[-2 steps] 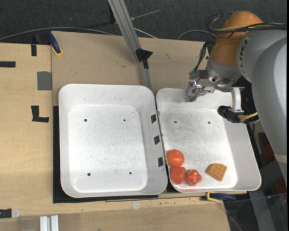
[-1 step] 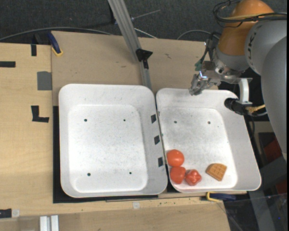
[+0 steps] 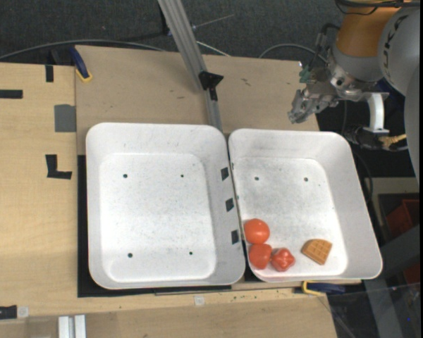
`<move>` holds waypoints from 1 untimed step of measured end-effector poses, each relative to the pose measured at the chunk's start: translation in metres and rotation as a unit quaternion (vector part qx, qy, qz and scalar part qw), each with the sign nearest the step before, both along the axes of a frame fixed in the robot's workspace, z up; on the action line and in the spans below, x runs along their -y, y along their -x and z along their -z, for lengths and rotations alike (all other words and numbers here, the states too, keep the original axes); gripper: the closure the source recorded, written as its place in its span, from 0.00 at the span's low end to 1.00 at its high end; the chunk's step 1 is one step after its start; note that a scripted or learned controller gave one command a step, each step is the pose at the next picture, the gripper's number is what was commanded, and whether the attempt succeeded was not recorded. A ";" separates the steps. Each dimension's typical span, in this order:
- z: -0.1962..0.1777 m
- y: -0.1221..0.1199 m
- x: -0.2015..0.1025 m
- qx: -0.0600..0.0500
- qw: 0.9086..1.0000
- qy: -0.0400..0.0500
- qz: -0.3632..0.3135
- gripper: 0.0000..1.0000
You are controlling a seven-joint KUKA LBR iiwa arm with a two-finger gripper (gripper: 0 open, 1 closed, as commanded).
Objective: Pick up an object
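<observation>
Gripper [image 3: 303, 111] hangs above the bench, just beyond the far rim of my right bin [image 3: 352, 189]; whether it is released or clenched, I cannot tell. Two tomatoes [image 3: 256, 231], a red pepper [image 3: 283, 260] and a waffle [image 3: 316, 251] lie along that bin's near side.

Most of the right bin's [image 3: 338, 153] floor lies open; only its lower edge is crowded by two tomatoes [image 3: 257, 241], a red pepper [image 3: 283, 259] and a waffle [image 3: 316, 251]. A slanted metal pole [image 3: 187, 41] crosses upper centre.
</observation>
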State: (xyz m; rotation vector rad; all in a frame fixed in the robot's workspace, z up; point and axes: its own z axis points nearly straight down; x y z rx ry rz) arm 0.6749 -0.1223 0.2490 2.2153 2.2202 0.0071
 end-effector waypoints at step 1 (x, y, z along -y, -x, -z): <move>0.007 0.004 -0.053 -0.004 1.000 0.000 -0.002 1.00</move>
